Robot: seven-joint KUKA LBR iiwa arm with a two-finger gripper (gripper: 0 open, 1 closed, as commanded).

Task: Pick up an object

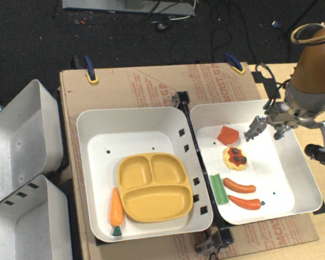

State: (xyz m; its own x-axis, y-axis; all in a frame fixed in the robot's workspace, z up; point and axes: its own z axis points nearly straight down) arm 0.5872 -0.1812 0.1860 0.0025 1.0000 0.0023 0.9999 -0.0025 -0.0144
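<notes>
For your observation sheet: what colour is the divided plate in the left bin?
Yellow. The divided plate shows best in the camera view, beside an orange carrot.

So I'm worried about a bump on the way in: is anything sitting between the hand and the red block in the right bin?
Nothing visible stands in the way. The hand hangs just right of the red block, with bare white bin floor between them. The pastry and the sausages lie below the block, off that line.
</notes>
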